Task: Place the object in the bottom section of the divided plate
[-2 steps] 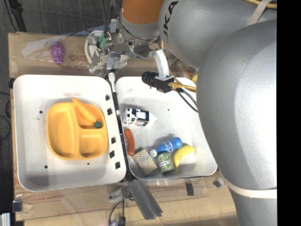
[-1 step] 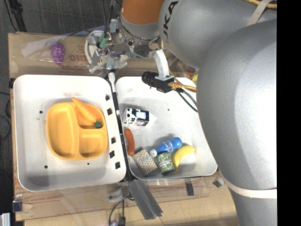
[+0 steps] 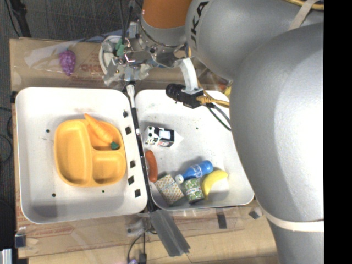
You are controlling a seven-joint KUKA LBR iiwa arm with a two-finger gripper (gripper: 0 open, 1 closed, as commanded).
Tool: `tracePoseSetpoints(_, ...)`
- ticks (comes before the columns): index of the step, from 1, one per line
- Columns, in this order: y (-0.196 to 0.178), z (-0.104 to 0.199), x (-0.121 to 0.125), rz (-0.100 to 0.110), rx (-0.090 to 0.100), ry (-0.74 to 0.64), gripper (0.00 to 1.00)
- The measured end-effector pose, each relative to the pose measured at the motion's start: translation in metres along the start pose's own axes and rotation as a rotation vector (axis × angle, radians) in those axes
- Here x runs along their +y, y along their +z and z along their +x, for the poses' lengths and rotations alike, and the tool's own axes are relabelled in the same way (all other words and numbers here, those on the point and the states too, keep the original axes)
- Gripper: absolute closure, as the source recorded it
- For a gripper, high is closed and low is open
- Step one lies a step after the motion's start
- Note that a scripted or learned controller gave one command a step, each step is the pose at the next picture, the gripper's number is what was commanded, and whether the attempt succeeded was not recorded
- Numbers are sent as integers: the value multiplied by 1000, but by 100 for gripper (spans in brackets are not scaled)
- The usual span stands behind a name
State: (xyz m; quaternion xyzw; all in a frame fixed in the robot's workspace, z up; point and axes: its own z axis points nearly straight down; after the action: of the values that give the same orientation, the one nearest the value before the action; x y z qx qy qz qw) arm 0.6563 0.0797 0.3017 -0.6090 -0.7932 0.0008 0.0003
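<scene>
The yellow divided plate sits in the middle of the left bin. A toy carrot lies in its upper right compartment, orange body running slantwise from the plate's top rim, green tip pointing down toward the divider. The plate's lower right section and its long left section have nothing in them that I can make out.

The arm comes in big and grey from the right, orange band up top, and covers most of the right bin's far side. Its gripper hangs over the bench beyond the bins' back edges, about where the two bins meet. The assembly there is a tangle of metal and wire, and I cannot tell how the tips stand, or whether anything is between them.

In the right bin, a small black-and-white box lies near the left wall. Along the front edge sits a huddle of things — a red sausage-like piece against the left wall, a patterned packet, a small green can, a blue bottle and a yellow banana, all touching or nearly so.

On the bench behind the left bin, toward its back left corner, rests a purple bunch of grapes.
</scene>
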Motion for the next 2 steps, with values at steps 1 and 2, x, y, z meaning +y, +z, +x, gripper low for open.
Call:
tracePoseSetpoints(1,0,0,0,0,0,0,0)
tracePoseSetpoints(2,0,0,0,0,0,0,0)
